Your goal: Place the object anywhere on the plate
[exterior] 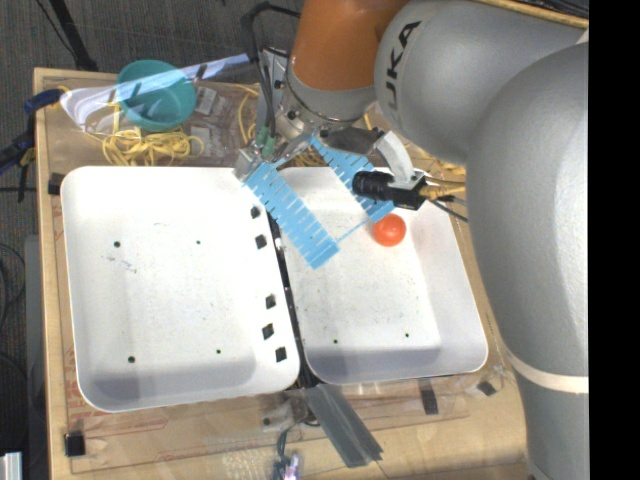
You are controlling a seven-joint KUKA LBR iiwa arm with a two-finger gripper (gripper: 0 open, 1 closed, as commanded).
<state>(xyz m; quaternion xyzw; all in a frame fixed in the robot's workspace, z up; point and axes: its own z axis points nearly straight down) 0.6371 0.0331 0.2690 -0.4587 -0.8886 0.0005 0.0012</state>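
From my station I judge the task as not done. The claw point(266, 154) hangs over the far rim of the two white bins point(160, 298), about where they meet. I cannot tell from here whether it is open or closed, so I claim no grasp.

The thing I take for the object is the blue ribbed piece point(292, 216). Its upper end sits right at the claw, touching it or nearly so. From there it slants away and toward me along the seam, ending over the right-hand bin. It looks flat and long, with comb-like ridges across it, light and probably flexible. A second blue strip point(350, 173) runs off from just beside the claw toward the arm's side. Whether the two are joined I cannot tell.

Further out on that same side, a small orange ball point(390, 230) lies on the bin floor. I cannot tell which thing here is meant as the plate, so the placing is all left to do.
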